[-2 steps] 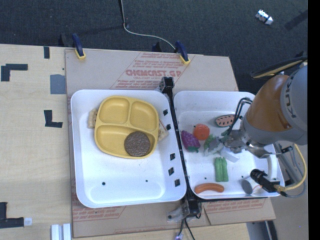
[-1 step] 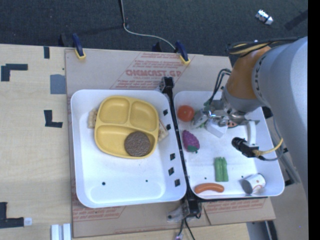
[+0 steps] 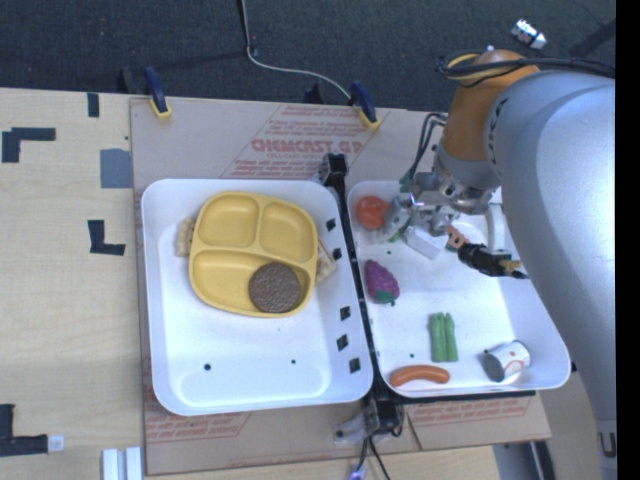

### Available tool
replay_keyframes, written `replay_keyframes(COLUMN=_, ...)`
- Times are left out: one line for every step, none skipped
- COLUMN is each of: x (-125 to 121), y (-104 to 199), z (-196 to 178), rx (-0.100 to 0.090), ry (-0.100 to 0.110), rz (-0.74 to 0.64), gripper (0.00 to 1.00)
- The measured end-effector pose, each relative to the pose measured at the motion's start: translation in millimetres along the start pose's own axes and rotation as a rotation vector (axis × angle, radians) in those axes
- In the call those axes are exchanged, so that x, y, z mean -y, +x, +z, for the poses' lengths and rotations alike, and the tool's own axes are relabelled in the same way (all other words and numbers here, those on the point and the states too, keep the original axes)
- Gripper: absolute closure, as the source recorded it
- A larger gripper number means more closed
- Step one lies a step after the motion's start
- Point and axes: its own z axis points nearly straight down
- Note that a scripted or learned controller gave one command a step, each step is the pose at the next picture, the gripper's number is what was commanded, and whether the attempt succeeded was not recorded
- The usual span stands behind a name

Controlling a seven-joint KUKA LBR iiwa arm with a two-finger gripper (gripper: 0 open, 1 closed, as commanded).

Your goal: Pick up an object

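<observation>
Sausage (image 3: 420, 375) lies nearest, in the right bin (image 3: 535, 318). Gripper (image 3: 418, 220) hovers beside a tomato (image 3: 371, 211); finger state cannot be told. Centre over the tomato before descending.

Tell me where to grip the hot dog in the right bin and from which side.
Grip the hot dog across its narrow middle, coming straight down. It lies flat and lengthwise along the right bin's near wall, so fingers should close front-to-back; the near finger probably has little room there.
</observation>
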Motion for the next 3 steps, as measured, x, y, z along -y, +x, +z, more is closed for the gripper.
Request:
replay_keyframes(x=1.3, y=1.3, z=0.1, rx=0.002, ry=-0.004, rz=0.007, gripper=0.00)
replay_keyframes(x=1.0, y=-0.2, z=0.3, rx=0.000, ry=-0.005, rz=0.006, gripper=0.00)
replay_keyframes(x=43.2, y=-12.8, z=2.6, rx=-0.009, ry=-0.093, rz=0.010, gripper=0.00)
